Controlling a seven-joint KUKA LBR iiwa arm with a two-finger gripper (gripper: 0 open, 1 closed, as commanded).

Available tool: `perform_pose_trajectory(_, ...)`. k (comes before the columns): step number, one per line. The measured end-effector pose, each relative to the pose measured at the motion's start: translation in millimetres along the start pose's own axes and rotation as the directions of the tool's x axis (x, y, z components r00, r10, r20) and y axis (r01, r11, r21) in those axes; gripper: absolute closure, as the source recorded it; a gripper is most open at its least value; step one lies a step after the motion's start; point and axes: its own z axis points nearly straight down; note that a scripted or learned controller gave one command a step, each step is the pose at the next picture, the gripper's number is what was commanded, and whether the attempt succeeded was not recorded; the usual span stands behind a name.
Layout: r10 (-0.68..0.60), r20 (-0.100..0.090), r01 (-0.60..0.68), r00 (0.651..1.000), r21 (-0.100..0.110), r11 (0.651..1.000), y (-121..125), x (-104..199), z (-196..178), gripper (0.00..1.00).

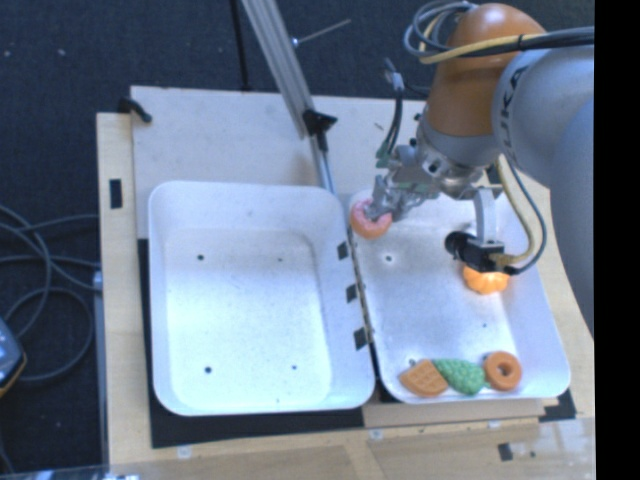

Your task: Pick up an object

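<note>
end effector grasping pink doughnut, raised over right bin near its left rim.

No text, label, brand or number can be read anywhere. The bins and the surface carry no legible marks (only dark specks).

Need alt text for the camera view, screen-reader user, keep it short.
A grey arm with an orange band reaches in from the right, its gripper right over a pink doughnut-shaped toy at the right bin's upper left corner. An orange piece lies mid-bin; a waffle-like piece, a green piece and an orange ring line its near edge.
</note>
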Motion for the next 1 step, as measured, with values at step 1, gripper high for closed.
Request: perform_pose_trajectory(1, -0.001, -0.001, 0.001, 1.000, 0.000, 1.000, -16.4, 60.0, 2.2, 1.00)
